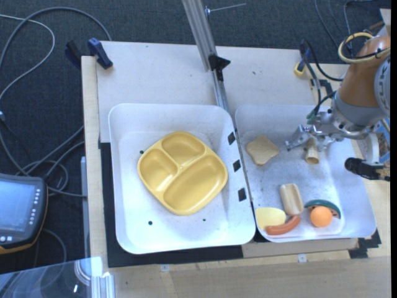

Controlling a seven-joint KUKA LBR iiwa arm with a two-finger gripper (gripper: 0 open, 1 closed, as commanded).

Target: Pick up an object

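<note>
The hand (308, 143) hangs over the right bin (353, 185), grip state impossible to tell.

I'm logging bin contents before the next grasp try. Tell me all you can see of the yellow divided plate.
The yellow divided plate is a rounded-square tray, plastic by its look, with a smooth matt surface. Raised ridges split it into three compartments: two smaller ones toward the far edge and one large one nearer the camera. It lies flat and upright, turned at a slant to the bin's sides, about mid-floor in the left white bin. It rests on the bin floor alone.
</note>
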